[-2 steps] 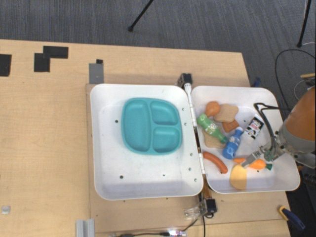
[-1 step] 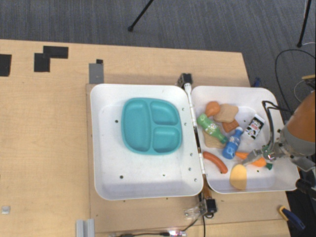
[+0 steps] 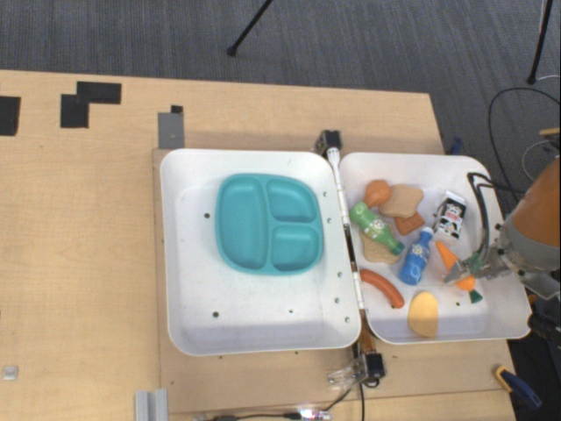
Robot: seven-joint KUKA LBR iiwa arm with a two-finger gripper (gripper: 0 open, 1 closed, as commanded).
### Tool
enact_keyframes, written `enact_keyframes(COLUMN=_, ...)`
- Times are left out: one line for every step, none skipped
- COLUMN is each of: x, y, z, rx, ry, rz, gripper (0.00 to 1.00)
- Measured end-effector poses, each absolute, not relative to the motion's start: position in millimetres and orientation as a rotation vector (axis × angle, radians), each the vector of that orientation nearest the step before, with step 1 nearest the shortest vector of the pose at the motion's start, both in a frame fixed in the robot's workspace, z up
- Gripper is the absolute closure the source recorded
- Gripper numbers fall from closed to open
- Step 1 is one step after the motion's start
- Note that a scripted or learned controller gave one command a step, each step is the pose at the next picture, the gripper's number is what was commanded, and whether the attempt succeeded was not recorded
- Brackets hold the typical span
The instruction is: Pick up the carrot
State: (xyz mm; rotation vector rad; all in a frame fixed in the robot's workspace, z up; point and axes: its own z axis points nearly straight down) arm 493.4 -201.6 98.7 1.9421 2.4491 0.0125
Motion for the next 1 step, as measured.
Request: enact_keyframes(x=545.2, y=-132.4, z=151.8, rx=2.173, ry=2.261, rz=0.011, gripper=1.0)
